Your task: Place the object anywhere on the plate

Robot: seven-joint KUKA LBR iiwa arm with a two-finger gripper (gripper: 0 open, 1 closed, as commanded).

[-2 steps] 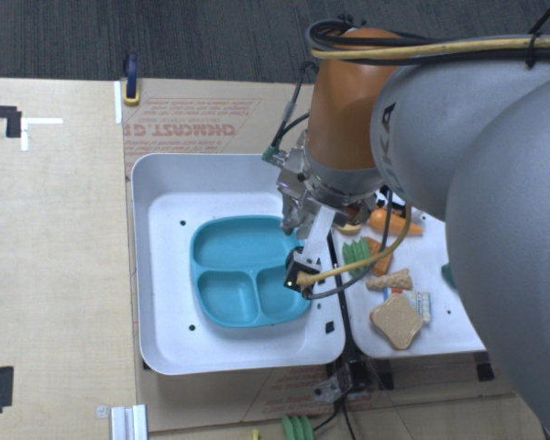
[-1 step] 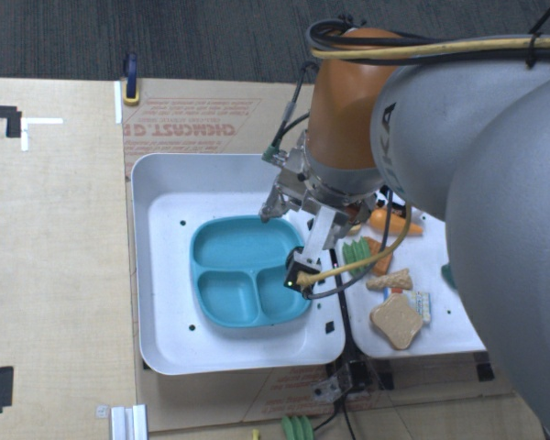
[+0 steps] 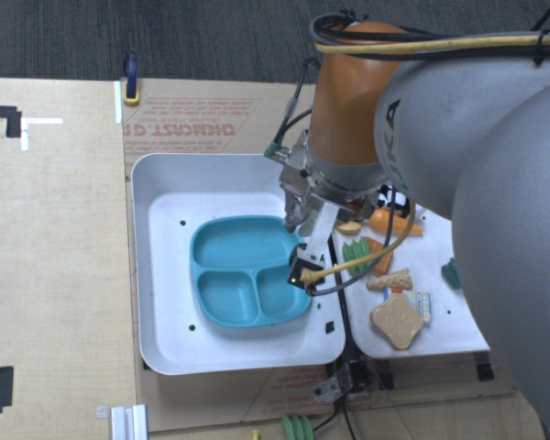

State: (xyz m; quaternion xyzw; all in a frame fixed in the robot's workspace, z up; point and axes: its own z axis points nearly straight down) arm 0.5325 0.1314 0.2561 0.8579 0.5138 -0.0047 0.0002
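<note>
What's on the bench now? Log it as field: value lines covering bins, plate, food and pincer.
left bin: holds the plate
plate: blue, three compartments; no food on its visible part
right bin: bread, carrot, green pod, other small pieces
arm: reaches over the seam between the bins
pincer: over the plate's right edge; cannot tell whether it holds anything
task: not yet done

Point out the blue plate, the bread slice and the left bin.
blue plate (image 3: 238, 244): camera view, floor of its large compartment.
bread slice (image 3: 396, 322): camera view, middle of its top face.
left bin (image 3: 165, 273): camera view, bare floor beside the plate.
</note>
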